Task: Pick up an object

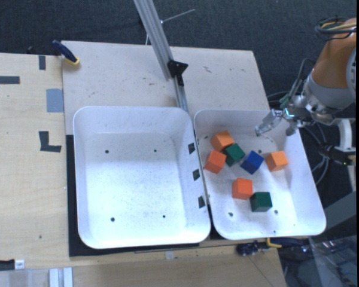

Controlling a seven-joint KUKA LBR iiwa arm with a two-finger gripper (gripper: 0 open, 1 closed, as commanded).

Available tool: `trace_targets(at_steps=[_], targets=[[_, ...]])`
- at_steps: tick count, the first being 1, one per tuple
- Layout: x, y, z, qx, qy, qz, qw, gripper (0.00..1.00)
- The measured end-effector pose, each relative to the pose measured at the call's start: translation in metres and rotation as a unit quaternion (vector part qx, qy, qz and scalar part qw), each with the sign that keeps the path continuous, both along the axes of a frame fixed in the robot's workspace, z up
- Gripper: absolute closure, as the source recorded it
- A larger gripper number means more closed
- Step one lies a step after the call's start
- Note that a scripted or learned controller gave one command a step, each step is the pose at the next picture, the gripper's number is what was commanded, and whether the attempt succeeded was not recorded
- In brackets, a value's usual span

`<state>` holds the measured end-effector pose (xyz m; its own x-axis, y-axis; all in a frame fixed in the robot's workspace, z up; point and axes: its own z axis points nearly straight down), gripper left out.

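A single fixed camera is looking down at a slant from above the counter (137, 64), far enough off to be taking in both white bins side by side, the left bin (84, 124) and the right bin (305, 211). It is probably facing the counter's far edge, with the arm (335, 70) entering at the right.

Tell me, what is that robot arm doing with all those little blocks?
The robot arm's gripper hangs over the far edge of the right bin, with nothing between its fingers. Inside that bin lie seven small cubes: four orange ones, two green ones and a blue cube. The nearest to the gripper is an orange cube. The left bin sits beside it. Nothing has been picked up.
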<state>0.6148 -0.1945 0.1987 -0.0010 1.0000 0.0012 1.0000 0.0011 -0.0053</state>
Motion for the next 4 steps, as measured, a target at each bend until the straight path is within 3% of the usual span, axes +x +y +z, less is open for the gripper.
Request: trace_targets(at_steps=[1,3,4], targets=[[0.001,0.0,0.003,-0.001,-0.002,0.0,1.0,0.0],[0.006,0.001,-0.107,-0.0005,0.001,0.001,1.0,0.0],[0.006,0.002,-0.107,-0.0014,-0.001,0.001,1.0,0.0]])
